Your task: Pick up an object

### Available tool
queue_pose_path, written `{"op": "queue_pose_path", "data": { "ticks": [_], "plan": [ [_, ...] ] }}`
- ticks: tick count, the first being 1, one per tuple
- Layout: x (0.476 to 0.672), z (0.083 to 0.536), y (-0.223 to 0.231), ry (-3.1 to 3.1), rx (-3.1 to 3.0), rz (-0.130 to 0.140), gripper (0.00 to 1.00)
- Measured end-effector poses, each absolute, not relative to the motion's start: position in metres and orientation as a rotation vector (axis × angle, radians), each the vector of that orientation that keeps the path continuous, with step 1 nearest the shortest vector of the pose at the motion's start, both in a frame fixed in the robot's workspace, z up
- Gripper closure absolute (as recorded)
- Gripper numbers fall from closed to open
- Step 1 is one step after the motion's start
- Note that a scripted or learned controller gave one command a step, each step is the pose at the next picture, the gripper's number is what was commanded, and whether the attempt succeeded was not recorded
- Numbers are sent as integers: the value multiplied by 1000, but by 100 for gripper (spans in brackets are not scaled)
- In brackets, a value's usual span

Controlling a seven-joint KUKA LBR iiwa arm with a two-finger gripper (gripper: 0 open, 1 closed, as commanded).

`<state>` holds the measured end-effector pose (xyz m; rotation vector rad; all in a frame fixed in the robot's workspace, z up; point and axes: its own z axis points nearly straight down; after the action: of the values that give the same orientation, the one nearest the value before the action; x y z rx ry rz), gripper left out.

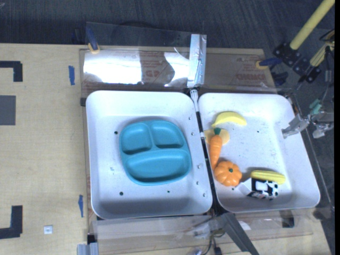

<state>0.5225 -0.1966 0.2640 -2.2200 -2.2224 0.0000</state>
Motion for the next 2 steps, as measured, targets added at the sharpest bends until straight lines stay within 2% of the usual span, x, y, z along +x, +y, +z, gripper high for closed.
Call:
{"op": "queue_pose_path", "data": {
  "ticks": [1, 2],
  "plan": [
    [528, 235, -224, -2330, -2102, 2, 0],
    [583, 166, -164, -2237, -2194, 3, 0]
  ]
}}
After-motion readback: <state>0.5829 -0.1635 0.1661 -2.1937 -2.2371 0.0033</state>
